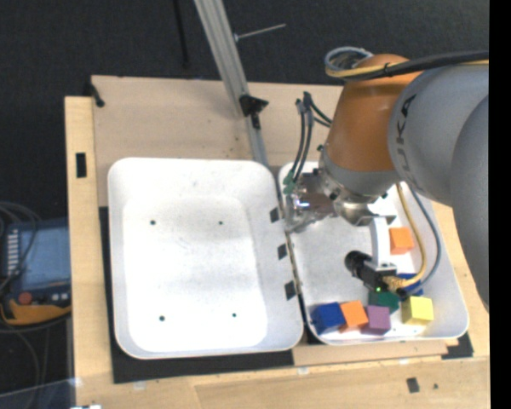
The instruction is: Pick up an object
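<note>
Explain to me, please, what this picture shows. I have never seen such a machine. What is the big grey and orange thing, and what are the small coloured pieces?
One camera looks down at a slant on a bench with two white bins. The grey and orange thing is a robot arm reaching in from the right, over the right bin. Its gripper hangs near that bin's left wall. Small blocks lie along the near edge: blue, orange, purple, yellow, green, another orange.
</note>
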Controlling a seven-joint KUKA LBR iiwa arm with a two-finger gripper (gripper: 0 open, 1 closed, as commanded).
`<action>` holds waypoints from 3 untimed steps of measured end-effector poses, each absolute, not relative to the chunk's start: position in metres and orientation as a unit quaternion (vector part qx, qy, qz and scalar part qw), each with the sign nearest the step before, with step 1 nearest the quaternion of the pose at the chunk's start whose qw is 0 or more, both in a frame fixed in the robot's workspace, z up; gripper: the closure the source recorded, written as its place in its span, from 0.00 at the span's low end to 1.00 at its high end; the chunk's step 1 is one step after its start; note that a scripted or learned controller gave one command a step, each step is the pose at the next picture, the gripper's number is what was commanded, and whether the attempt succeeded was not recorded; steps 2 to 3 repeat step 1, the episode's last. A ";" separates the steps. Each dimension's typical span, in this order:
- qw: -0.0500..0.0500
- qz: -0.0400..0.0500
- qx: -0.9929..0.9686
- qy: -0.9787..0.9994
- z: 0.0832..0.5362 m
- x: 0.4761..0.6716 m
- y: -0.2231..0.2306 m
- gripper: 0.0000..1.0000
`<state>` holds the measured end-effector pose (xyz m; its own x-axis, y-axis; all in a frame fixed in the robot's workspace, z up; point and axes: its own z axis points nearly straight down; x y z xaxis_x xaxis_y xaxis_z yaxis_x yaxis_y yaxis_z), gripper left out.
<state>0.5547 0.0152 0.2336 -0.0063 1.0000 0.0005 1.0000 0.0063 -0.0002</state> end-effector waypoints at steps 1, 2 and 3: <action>0.001 0.001 -0.705 -0.710 0.226 0.554 0.073 1.00; 0.001 0.001 -0.705 -0.710 0.226 0.554 0.073 1.00; 0.001 0.001 -0.705 -0.710 0.226 0.554 0.073 1.00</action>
